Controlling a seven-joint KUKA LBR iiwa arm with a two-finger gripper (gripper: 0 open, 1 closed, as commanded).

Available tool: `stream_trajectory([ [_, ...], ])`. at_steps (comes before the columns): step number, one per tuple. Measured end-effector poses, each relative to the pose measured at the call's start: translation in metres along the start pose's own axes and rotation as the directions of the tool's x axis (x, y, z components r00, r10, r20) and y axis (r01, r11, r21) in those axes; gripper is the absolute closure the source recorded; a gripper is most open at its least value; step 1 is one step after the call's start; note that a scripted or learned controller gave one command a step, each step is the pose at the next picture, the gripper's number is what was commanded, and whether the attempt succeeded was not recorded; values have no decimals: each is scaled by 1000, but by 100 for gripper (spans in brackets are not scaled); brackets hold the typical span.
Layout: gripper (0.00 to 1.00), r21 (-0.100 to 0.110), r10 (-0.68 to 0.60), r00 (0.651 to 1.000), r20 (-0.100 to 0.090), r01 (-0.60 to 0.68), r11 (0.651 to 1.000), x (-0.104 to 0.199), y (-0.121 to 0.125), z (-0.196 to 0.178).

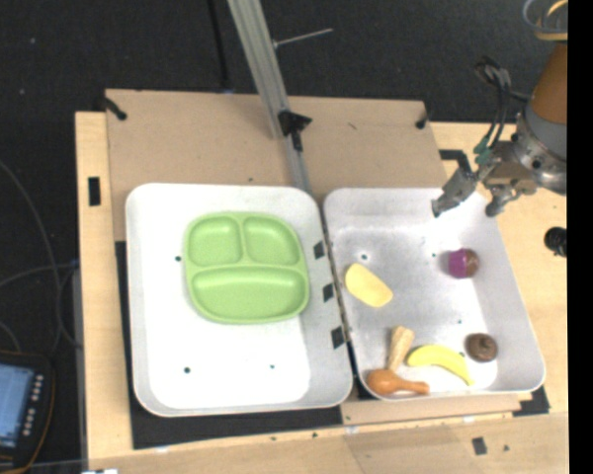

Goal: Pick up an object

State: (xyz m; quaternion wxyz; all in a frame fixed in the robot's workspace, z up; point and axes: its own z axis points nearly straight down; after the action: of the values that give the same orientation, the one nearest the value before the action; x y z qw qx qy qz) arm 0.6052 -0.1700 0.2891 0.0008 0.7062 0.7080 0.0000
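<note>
above the right bin [514, 294], an open gripper [471, 197]; no writing legible.

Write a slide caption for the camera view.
Open hand poised above the right bin, near a purple toy; green divided plate sits in the left bin.

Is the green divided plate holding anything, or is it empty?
Empty. The green divided plate lies flat in the left bin with all three compartments bare; the toy foods sit in the right bin.
</note>
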Motion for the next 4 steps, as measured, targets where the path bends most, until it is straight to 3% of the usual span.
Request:
stream_trajectory([
  [1, 0, 0, 0, 1000, 0, 0, 1000, 0, 0, 0],
  [3, 0, 4, 0, 1000, 0, 0, 1000, -2, 4, 116],
  [4, 0, 6, 4, 1000, 0, -4, 1000, 1, -7, 169],
])
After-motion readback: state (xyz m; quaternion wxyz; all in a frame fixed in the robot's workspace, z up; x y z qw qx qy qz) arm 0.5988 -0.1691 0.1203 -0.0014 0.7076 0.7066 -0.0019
